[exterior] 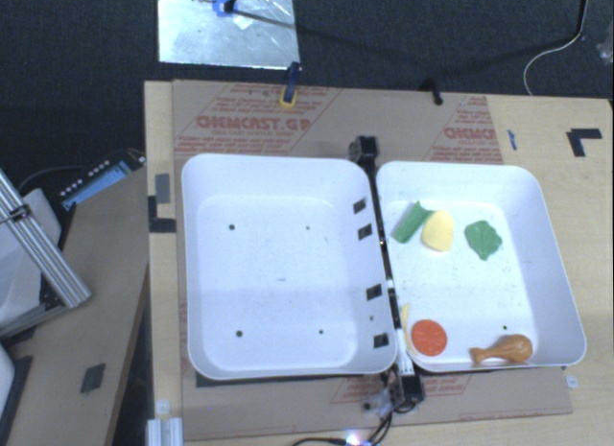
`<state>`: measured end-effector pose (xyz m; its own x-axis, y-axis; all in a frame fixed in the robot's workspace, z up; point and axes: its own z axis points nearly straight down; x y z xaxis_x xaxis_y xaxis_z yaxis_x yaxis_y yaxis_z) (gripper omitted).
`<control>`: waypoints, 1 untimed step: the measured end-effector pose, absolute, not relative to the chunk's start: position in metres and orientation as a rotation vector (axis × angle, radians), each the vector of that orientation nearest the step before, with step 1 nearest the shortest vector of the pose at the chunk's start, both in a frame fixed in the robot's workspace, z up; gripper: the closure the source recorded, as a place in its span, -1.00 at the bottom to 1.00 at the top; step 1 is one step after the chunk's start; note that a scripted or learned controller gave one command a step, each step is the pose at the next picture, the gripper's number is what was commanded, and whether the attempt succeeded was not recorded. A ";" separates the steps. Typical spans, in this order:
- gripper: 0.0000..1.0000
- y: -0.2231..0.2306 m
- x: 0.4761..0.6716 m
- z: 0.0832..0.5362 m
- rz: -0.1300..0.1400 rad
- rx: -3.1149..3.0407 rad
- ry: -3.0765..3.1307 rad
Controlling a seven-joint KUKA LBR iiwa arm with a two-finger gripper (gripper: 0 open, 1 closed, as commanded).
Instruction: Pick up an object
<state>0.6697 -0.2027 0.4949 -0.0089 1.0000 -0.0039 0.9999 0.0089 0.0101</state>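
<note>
The right bin (547, 233) holds several small toy foods. A green pod-shaped piece (411, 222) lies near its upper left, touching a pale yellow lump (439, 231). A green leafy piece (483, 239) sits to the right of them. Near the front edge rest a red-orange round disc (429, 338) and a brown drumstick-shaped piece (503, 349). A thin yellow sliver (404, 318) lies along the bin's left wall.
The left bin (206, 195) stands beside the right one, joined by a black clipped divider (379, 252). Both rest on a cardboard sheet (254, 118). A shiny metal plate (225, 11) lies at the back, an aluminium frame (38, 252) at far left.
</note>
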 end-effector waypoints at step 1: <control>1.00 -0.206 0.669 0.517 0.003 2.211 2.224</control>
<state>0.6686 -0.2059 0.5175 -0.0058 1.0000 -0.0026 1.0000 0.0059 0.0050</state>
